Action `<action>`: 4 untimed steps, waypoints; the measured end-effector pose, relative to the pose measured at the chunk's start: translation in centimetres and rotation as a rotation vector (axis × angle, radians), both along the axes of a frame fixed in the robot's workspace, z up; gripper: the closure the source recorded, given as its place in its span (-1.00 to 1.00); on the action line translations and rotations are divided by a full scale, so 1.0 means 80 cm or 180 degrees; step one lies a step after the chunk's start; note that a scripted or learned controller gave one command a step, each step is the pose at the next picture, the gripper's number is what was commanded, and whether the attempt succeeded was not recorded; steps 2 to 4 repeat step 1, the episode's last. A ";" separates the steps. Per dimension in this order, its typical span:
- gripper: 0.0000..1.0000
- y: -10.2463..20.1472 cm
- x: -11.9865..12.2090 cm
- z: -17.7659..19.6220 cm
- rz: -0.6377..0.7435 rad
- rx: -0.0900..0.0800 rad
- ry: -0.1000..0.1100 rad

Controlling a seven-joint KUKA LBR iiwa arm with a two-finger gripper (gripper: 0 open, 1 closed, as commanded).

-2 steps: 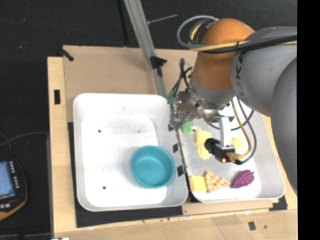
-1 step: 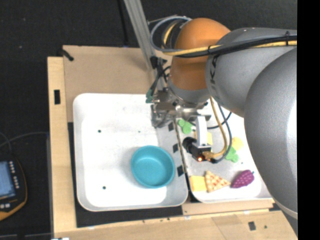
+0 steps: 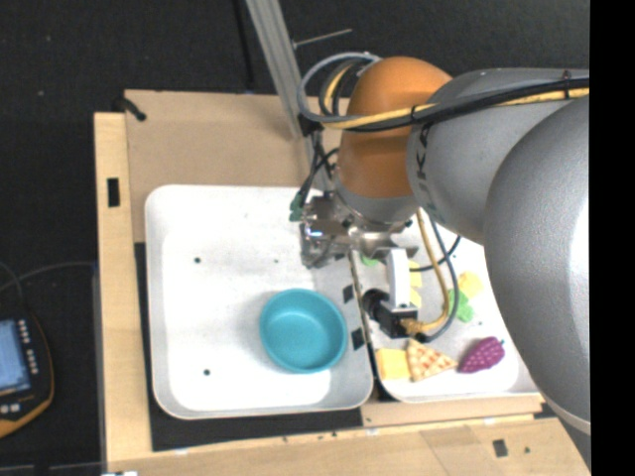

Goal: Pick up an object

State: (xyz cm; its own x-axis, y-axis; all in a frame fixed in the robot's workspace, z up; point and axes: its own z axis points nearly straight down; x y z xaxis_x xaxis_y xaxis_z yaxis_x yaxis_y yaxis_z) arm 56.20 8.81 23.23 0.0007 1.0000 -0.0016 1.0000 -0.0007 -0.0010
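A teal bowl (image 3: 301,330) sits upright in the left bin (image 3: 198,266), near its front right corner. My gripper (image 3: 317,238) hangs over the left bin's right side, just behind the bowl and apart from it. Nothing shows between its tips. In the right bin (image 3: 466,390) lie a toy pizza slice (image 3: 430,362), a purple bunch of grapes (image 3: 482,354) and a yellow wedge (image 3: 393,365) along the front. The arm hides much of that bin.
A small yellow piece (image 3: 467,285) and a green piece (image 3: 462,311) lie in the right bin beside the arm. A metal rail (image 3: 273,38) slants up behind the bins. The wooden bench (image 3: 208,142) surrounds both bins.
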 end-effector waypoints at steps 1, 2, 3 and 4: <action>-1.00 0.000 0.001 0.001 0.0001 0.0001 -0.0005; -1.00 0.000 0.001 0.001 0.0001 0.0001 -0.0005; -1.00 0.000 0.001 0.001 0.0001 0.0001 -0.0005; -1.00 0.000 0.001 0.001 0.0001 0.0001 -0.0005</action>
